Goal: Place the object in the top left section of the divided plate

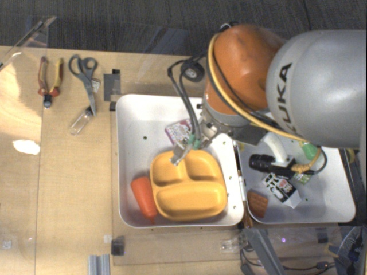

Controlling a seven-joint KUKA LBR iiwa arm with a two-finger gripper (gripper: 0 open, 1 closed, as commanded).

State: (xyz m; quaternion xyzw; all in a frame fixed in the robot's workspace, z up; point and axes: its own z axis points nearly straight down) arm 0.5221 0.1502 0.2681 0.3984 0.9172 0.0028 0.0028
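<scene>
A yellow divided plate [189,202] lies in the left white bin [129,153], with two small sections at the top and one large section below. My gripper [183,152] hangs over the upper edge of the plate's top left section [167,172]. A small green thing [195,141] shows close against the gripper, and I cannot tell whether it is held. The arm's wrist hides the bin's upper right part.
An orange carrot-like piece [143,197] lies left of the plate. A purple and white packet [176,132] lies just above it. The right bin [344,208] holds a brown piece [257,203], a black and white card [279,187] and a green item [310,150]. Scissors [86,73] and pliers [49,80] rest on the bench.
</scene>
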